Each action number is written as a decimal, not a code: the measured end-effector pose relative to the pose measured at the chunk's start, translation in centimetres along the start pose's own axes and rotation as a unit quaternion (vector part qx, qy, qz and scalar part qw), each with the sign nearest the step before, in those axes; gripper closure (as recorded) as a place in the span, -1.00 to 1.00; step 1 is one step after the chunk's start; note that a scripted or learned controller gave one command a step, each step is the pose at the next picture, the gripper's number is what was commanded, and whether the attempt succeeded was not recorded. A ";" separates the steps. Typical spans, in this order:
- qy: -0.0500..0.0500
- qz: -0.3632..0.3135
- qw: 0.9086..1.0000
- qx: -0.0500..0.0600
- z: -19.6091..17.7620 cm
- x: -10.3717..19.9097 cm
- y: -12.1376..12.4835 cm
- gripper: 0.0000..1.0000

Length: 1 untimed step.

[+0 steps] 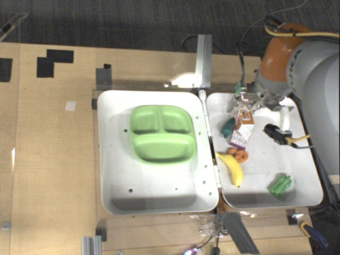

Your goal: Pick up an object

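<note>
Right bin point(297, 195): claw point(245, 104) at back rim, carton point(243, 122) directly beneath; grip state unclear.

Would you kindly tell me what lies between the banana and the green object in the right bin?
In the camera view, the stretch between the banana and the green object is bare white floor of the right bin.

Grey arm point(317, 73), orange band, yellow cable.
</note>
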State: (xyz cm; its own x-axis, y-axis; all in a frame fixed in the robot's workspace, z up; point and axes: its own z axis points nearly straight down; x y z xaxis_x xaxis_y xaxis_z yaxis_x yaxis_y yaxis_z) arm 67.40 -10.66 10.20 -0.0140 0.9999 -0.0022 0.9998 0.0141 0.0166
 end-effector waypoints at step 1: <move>0.002 -0.061 0.998 0.005 -8.5 8.8 -0.1 1.00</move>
